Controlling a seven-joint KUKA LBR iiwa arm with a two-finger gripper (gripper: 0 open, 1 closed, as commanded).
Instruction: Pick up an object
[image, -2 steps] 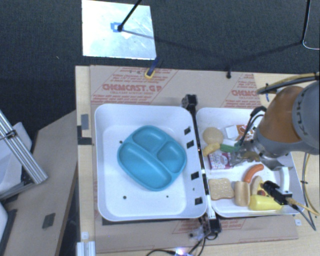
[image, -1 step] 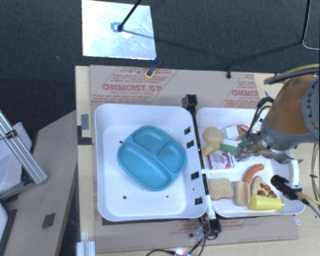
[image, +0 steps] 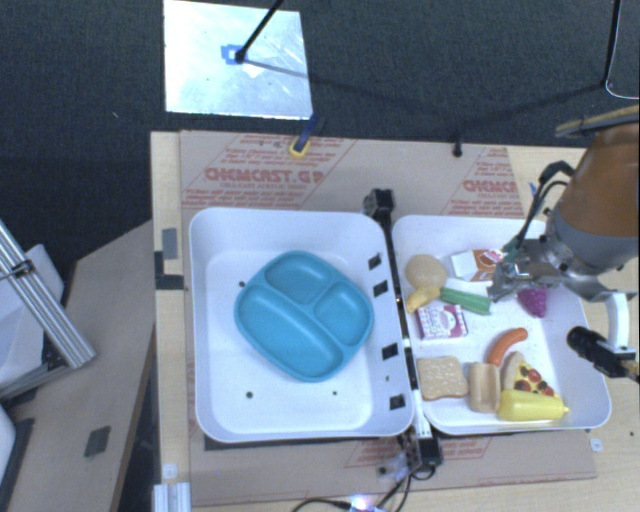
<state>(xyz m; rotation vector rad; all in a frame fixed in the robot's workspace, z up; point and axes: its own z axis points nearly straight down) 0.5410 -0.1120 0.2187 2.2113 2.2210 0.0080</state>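
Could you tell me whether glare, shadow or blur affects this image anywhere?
In the camera view, the foil-like sheet above the bench catches bright glare; the white bins wash out slightly along the left bin wall; the blue tray and toy food look sharp; the arm at the right edge looks soft and blurred.

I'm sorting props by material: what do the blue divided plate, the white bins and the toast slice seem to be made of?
Blue divided plate: likely moulded plastic, with uniform colour, rounded compartment ridges and a soft sheen. White bins: probably thin formed plastic, smooth and slightly glossy, with rounded corners. Toast slice: apparently toy food, plastic or foam; its matte tan surface leaves that open.
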